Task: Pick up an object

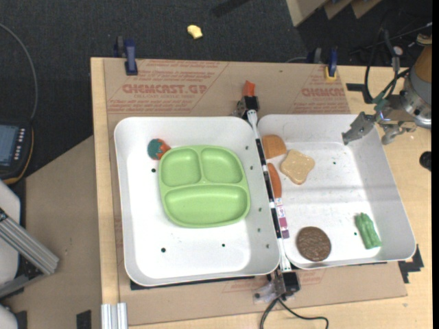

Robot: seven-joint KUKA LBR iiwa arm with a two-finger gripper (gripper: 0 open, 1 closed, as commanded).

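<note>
In the right bin [384, 184] lie a tan bread slice [298, 166], an orange bun [274, 146], a reddish sausage [274, 179] against the left wall, a round brown patty [313, 243] and a green pickle [367, 230]. My gripper [370, 136] hangs over the bin's far right corner, above the rim. Its fingers are spread open with nothing between them. The bread slice is the nearest item, well to the gripper's left.
The left bin [137, 238] holds a green divided plate [203, 185] and a small red and teal item [158, 148] at its far left corner. Clamps and cables sit along the board's far edge. A black strip [280, 221] runs between the bins.
</note>
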